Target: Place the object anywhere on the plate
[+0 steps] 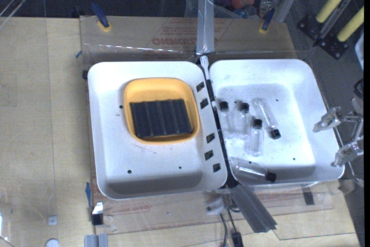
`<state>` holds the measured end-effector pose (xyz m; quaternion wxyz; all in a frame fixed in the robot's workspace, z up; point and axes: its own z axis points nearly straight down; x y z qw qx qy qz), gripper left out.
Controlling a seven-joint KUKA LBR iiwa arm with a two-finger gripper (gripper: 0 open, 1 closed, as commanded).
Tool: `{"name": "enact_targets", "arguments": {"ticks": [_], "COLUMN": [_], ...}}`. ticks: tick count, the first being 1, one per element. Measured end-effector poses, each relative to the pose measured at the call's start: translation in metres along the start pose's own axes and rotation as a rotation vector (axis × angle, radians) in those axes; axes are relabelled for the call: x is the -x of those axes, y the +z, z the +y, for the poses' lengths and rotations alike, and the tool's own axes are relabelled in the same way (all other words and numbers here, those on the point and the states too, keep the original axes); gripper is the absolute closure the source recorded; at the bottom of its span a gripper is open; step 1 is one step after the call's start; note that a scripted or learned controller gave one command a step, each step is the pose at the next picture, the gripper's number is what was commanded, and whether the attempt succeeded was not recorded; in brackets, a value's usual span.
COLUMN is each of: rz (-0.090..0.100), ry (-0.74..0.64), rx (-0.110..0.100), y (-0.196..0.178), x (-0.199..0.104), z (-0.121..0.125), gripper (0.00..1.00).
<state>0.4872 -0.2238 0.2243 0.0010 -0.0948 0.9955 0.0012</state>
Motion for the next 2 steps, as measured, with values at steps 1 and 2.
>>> {"name": "enact_targets", "arguments": {"ticks": [1,2], "rz": [0.001,-0.005], "ry": [-0.304,-0.636], "rx": [0.000,-0.003], "y": [0.026,0.023], "x": [0.021,0.039], "z": [0.002,-0.006], "gripper": [0.00,0.00]}}
